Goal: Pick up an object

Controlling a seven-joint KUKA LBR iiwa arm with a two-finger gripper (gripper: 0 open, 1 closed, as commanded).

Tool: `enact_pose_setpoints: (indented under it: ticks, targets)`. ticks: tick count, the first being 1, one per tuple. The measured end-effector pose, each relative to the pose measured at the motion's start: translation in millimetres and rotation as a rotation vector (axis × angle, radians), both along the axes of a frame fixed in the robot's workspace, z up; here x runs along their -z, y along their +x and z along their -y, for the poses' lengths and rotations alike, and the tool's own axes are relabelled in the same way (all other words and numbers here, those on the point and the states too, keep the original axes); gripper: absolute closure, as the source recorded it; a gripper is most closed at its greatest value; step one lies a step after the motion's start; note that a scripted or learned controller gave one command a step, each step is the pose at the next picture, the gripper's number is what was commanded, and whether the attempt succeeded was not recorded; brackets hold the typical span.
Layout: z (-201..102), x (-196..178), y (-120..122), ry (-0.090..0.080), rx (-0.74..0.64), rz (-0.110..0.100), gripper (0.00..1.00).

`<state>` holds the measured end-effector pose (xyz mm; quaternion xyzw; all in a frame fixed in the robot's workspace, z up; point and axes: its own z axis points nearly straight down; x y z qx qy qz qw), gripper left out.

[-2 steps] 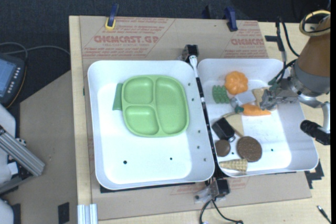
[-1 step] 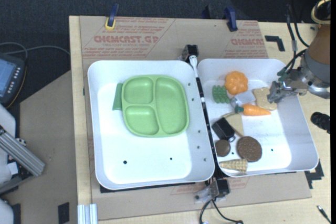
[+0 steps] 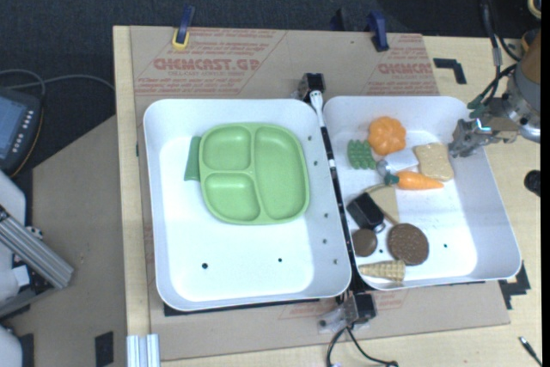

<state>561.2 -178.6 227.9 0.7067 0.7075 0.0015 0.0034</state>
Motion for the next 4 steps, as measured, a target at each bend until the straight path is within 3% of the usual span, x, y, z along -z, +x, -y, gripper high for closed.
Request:
enact_pose_setpoints:
  ticks: [2,4]
  targets:
    - [-116,-9,41,0.003,-0.005,-0.003,1.00]
    - [-207,-5,69,0.003,-0.004,-0.003,1.00]
